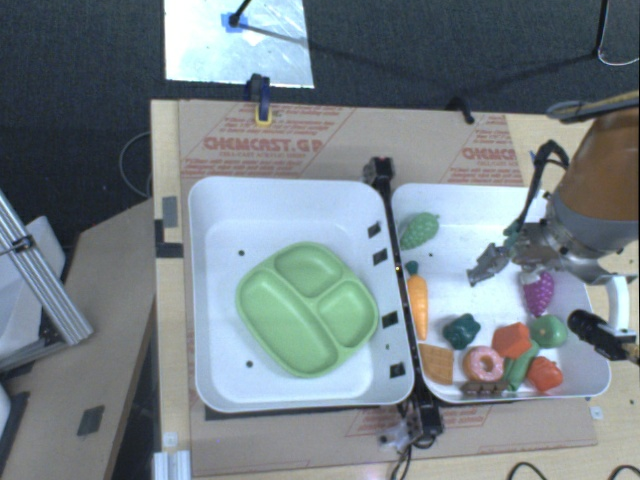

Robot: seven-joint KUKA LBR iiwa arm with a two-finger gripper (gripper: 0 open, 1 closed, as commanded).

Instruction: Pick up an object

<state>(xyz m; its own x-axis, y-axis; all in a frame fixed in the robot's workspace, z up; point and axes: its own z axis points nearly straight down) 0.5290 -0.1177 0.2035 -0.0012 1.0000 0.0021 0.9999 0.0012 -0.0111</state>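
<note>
The right bin (455, 213) holds several toy foods. A green leafy piece (420, 230) lies at its far left and an orange carrot (418, 306) along its left wall. Near the front are a dark green piece (461, 330), a pink donut (484, 364), an orange pepper (511, 339), a red piece (545, 373) and a tan cracker (436, 361). Purple grapes (538, 291) lie at the right. My gripper (487, 265) hangs over the bare middle of this bin, left of the grapes and above the dark green piece. I see nothing in it.
The left bin (215, 368) holds a light green divided plate (306, 308). A black divider with clips (388, 268) runs between the bins. The arm's orange band (605, 163) reaches in from the right. A blue clamp (260, 96) sits at the bench's far edge.
</note>
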